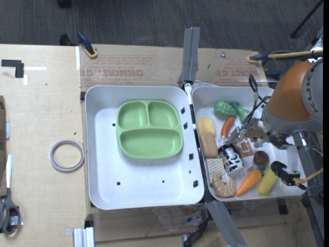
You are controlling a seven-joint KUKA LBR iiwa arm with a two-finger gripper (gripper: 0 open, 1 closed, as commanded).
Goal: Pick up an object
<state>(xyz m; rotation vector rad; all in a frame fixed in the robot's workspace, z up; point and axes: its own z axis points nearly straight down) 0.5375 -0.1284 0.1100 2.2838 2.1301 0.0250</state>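
Observation:
The right bin [203, 94] holds a pile of toy foods: a green leafy vegetable [226, 108], a small red-orange pepper [227, 126], a yellow block [206, 125], a tan bread roll [209, 144], a black-and-white item [232, 160], a waffle piece [216, 164], a round bun [223, 185], a carrot [249, 181], a corn cob [267, 181] and a brown disc [260, 157]. My gripper [239, 136] hangs low over the middle of this bin, just right of the pepper and above an orange packet [245, 147]. Nothing is visibly lifted.
The left bin [97, 153] bears a green divided plate [150, 128]. On the bench to the left lie a tape ring [67, 155] and scissors [9, 212]. A metal divider post [190, 55] stands between the bins at the back. My arm's body [293, 99] covers the right bin's far right side.

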